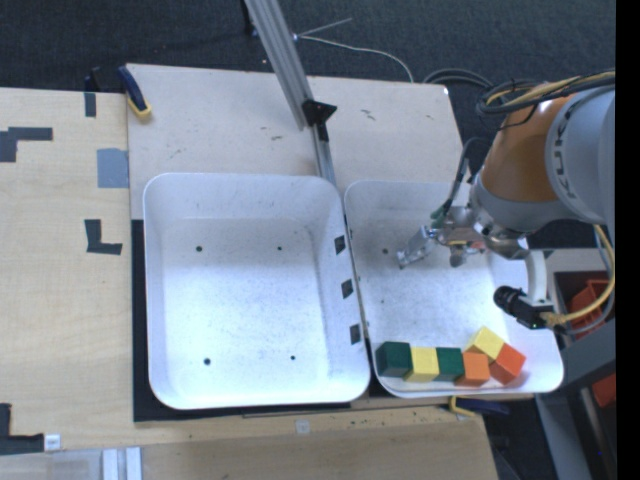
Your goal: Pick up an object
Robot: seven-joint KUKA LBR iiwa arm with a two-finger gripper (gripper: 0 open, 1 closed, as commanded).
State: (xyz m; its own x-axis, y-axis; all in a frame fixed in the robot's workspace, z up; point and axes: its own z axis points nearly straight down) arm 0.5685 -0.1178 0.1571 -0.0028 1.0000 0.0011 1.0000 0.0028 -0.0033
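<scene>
Two white bins sit side by side on the desk (230, 118). The arm (560, 158) reaches over the right bin (400, 208), and its fingers (432, 248) hang above that bin's bare floor, in its upper middle part. How far the fingers stand apart cannot be told at this scale; no block is seen between them.

The blocks lie well below the fingers, in a row along the right bin's near wall. From the end nearest the left bin (240, 268): a dark green block (394, 357), a yellow block (424, 362), a green block (449, 363) and an orange block (475, 367), each touching its neighbour. A second yellow block (489, 343) and a red-orange block (508, 362) sit at the far end, turned askew and touching the row.

Judged from their look, the blocks are small, stiff and light, with flat, smooth faces: they should bear a firm pinch without harm, yet may slip or turn if caught at a corner. The close row leaves little room beside most faces. The dark green block, with one free end face, and the askew second yellow block offer the likeliest holds, taken across two opposite flat faces.
</scene>
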